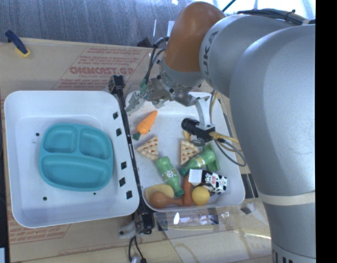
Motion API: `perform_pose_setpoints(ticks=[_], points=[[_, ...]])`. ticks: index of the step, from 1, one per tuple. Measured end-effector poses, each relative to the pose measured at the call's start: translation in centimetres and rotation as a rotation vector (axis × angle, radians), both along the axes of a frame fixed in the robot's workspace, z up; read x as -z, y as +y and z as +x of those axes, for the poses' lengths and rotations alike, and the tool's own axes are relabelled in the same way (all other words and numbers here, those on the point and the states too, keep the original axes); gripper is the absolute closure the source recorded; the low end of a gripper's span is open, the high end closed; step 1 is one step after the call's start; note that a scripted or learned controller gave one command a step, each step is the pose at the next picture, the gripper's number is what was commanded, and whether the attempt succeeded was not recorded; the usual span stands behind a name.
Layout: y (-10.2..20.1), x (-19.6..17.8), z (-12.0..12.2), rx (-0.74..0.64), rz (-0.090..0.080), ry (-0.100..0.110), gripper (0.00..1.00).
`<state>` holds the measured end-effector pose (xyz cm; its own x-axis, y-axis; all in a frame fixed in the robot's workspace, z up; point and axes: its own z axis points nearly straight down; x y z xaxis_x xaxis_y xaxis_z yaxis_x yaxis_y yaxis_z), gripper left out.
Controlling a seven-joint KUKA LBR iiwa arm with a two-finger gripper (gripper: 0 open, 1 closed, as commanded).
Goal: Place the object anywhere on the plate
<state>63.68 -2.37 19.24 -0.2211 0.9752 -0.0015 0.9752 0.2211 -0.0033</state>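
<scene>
A teal divided plate (76, 156) lies in the left white bin (15, 147). In the right bin (234, 193) sit toy foods: an orange carrot (147, 122), a waffle wedge (149, 147), a second wedge (187, 151), two green bottles (169, 171) (201, 161), a yellow lemon (200, 195), a brown drumstick (160, 198) and a small cow-print carton (215, 182). My gripper (140, 98) hangs at the right bin's far left corner, just above the carrot. Nothing shows between its fingers.
The big grey arm (267, 108) with its orange band (186, 34) covers the right of the view and the right bin's far side. Black clips (124, 147) line the wall between the bins. Cardboard (91, 64) lies behind the bins.
</scene>
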Motion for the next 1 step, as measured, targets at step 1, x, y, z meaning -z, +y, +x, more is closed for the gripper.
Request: perform_pose_setpoints(ticks=[1], points=[[0.00, 0.00, 0.00, 0.000, 0.000, 0.000, 0.00]])
